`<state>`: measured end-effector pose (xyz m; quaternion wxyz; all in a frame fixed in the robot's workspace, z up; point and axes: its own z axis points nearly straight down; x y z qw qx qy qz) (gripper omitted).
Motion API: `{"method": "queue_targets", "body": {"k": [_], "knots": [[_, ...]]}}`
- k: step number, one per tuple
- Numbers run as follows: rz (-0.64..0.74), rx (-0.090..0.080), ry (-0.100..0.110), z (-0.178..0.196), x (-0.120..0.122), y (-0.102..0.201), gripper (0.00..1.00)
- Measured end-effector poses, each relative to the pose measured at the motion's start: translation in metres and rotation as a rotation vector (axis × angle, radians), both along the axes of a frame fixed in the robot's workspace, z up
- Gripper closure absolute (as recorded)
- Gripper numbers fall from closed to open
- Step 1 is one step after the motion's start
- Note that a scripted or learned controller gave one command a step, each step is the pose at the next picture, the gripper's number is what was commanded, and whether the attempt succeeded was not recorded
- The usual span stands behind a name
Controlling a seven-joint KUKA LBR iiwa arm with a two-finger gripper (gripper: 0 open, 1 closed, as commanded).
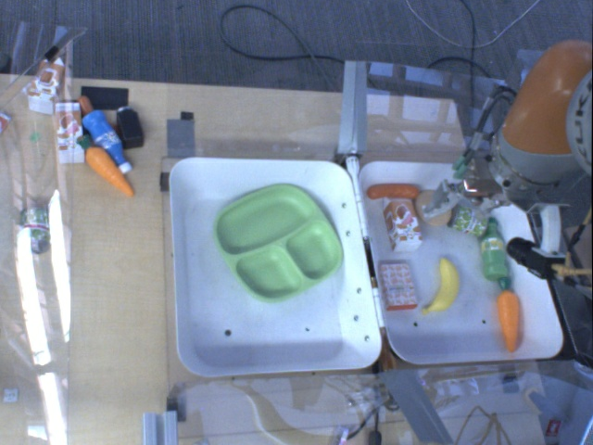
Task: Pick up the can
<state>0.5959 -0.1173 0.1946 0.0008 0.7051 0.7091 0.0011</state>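
The can [469, 220], small with a green and white label, lies in the right bin [463, 346] near its back right. My gripper [466, 196] hangs just behind and above the can, under the grey and orange wrist. Its metal fingers [444, 197] look spread open with nothing between them. The can sits at the fingertips' near side and is not gripped.
Around the can in the right bin lie a sausage [393, 191], a small carton [402, 225], a red patterned box [397, 285], a banana [445, 286], a green bottle [494, 259] and a carrot [509, 320]. The left bin [195, 341] holds a green divided plate [277, 240].
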Motion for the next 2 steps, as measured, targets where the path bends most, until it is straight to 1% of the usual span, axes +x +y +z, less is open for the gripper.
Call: {"method": "queue_targets", "body": {"k": [1,2], "knots": [[-0.027,-0.001,-0.001,-0.0579,0.0128,-0.0585,0.00],[-0.027,-0.001,-0.002,-0.0576,0.0129,-0.0584,0.00]]}}
